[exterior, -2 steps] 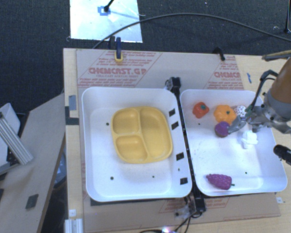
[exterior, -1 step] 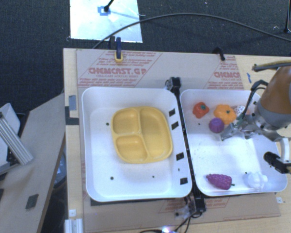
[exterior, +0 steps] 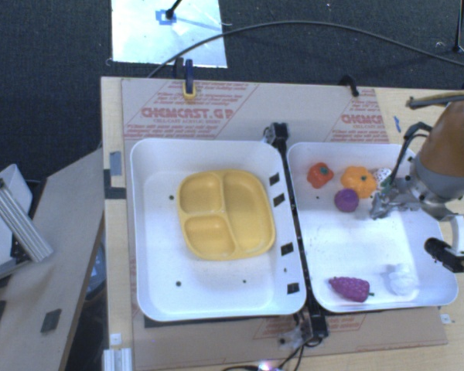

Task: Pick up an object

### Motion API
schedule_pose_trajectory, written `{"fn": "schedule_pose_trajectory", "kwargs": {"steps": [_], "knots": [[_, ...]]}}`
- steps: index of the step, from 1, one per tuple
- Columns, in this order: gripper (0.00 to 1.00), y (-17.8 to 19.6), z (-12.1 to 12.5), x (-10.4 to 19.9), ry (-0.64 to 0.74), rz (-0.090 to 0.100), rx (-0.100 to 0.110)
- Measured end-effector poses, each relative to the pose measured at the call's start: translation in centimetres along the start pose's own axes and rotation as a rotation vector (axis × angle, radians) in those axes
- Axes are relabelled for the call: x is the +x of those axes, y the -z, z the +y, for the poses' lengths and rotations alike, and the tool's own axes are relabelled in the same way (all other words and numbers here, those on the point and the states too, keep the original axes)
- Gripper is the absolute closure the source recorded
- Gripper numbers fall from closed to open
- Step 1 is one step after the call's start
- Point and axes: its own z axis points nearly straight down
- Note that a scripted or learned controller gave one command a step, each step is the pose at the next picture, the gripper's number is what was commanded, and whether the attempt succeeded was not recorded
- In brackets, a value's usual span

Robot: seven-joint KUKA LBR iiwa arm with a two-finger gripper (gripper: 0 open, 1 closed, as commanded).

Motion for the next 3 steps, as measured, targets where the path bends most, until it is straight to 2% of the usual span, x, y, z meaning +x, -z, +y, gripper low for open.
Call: {"fn": "schedule_pose_trajectory", "kwargs": {"steps": [1, 2, 3], "knots": [[1.0, 4.4, 0.4, 0.2, 0.003, 0.0, 0.0], [1.0, 10.6, 0.1, -0.2, 0.003, -0.001, -0.003], [1.0, 11.7, 0.2, -0.3, 0.004, 0.001, 0.001]]}}
